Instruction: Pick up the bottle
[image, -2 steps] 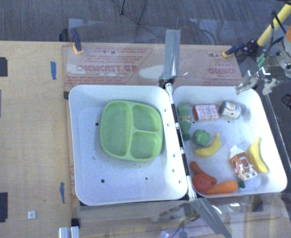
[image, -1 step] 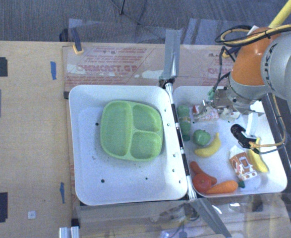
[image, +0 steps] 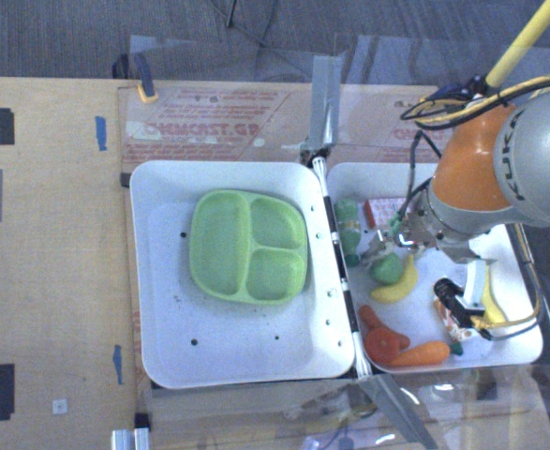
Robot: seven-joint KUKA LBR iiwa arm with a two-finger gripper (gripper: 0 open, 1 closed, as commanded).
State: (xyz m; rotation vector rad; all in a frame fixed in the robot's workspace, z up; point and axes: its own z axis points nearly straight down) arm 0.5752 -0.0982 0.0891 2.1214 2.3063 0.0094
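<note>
The bottle (image: 349, 230) is green and lies lengthwise against the left wall of the right bin (image: 523, 345). My gripper (image: 390, 242) hangs low in that bin, just to the right of the bottle and directly above a round green fruit (image: 385, 270). The grey and orange wrist covers the bin's upper right part. Nothing shows held in the gripper.
A yellow banana (image: 398, 287) lies beside the green fruit. A red pepper (image: 381, 341) and an orange carrot (image: 424, 352) sit at the bin's front. A red-and-white packet (image: 380, 212) lies behind the gripper. The left bin (image: 162, 336) holds a green divided plate (image: 248, 246).
</note>
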